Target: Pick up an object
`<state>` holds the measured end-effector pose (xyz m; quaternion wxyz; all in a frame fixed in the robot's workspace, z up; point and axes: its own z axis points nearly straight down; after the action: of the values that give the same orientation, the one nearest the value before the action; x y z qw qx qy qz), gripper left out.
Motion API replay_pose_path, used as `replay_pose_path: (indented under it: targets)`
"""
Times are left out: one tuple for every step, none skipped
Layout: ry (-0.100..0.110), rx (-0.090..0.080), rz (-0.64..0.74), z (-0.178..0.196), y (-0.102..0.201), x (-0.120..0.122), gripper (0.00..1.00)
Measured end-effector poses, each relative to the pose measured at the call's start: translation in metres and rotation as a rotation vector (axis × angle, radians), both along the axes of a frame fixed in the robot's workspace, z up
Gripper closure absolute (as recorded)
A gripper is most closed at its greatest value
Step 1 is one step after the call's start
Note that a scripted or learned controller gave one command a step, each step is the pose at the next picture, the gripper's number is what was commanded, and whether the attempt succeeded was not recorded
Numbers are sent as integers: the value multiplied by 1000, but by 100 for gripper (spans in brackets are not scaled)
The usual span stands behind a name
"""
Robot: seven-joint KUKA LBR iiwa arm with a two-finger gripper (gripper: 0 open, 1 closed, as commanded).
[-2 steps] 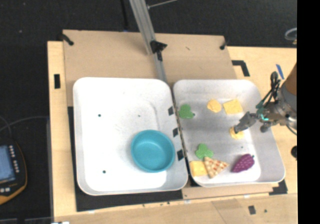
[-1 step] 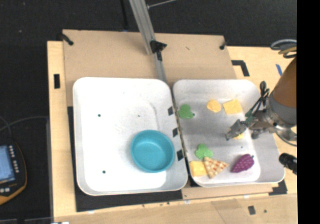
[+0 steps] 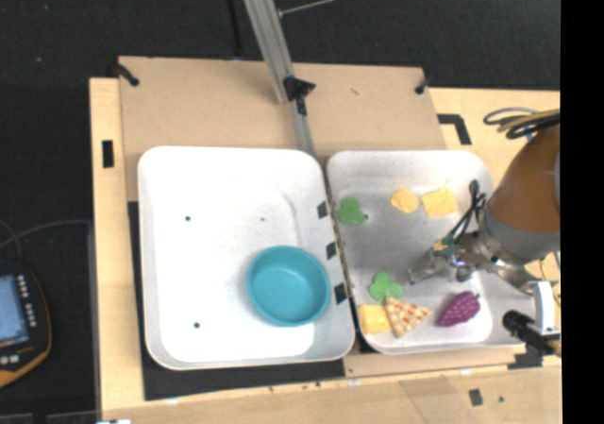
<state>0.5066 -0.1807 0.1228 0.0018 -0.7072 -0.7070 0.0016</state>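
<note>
Arm [image 3: 528,195] above right bin [image 3: 377,167]; claw [image 3: 436,266] state unclear, on a tan bench [image 3: 217,110].

No text, label, brand, number or sign can be read anywhere. The screen of the handheld pendant [image 3: 13,313] at the left edge is lit, but whatever is shown on it is too small and blurred to be made out. No print or marking is seen on the two white bins [image 3: 170,224] [image 3: 377,177], on the blue bowl [image 3: 286,284], or on the small toy pieces. The black marks on the bench [image 3: 217,106] are plain shapes, not characters.
</note>
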Motion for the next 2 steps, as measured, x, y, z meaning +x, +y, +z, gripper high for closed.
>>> replay_pose_path:
  targets:
    - [-6,-3,-1,-22,-1,0,0]
    - [-10,-2,-5,-11,-2,2,100]
